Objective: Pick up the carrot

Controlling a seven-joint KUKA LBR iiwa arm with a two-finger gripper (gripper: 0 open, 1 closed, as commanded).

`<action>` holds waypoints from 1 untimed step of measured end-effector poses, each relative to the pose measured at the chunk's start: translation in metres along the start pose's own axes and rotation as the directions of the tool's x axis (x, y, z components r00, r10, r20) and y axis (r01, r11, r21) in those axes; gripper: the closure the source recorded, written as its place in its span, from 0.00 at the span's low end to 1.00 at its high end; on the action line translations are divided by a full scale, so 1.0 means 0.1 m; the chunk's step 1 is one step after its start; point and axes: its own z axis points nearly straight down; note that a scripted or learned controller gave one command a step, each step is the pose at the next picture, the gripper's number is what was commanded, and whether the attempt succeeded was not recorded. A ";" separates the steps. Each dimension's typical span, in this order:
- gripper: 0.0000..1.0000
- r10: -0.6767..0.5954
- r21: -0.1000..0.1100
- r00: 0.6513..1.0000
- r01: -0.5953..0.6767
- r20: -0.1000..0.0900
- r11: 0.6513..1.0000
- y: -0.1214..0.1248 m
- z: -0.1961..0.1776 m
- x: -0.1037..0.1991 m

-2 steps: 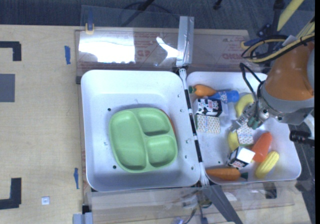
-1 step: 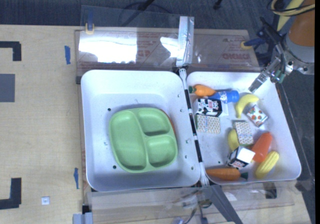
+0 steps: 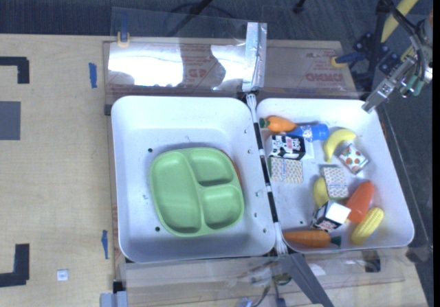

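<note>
My gripper (image 3: 377,101) hangs over the right bin's (image 3: 397,161) far corner, jaws open or clenched I cannot tell, and the carrot (image 3: 307,237) hugs that bin's near wall, so I risk striking the wall or grabbing 1 orange toy (image 3: 361,197) instead.

My gripper (image 3: 377,98) hangs at the upper right edge of the view, angled down and leftward, my wrist above it.

We counted two bins (image 3: 130,161) (image 3: 395,161), one green tray (image 3: 196,192), two carrots (image 3: 280,124) (image 3: 307,237), one banana (image 3: 339,142), one blue bottle (image 3: 313,132), and several small cartons we could not tally.
</note>
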 end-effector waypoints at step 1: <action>1.00 0.035 0.000 0.999 -0.035 0.001 0.999 -0.06 0.12 -0.57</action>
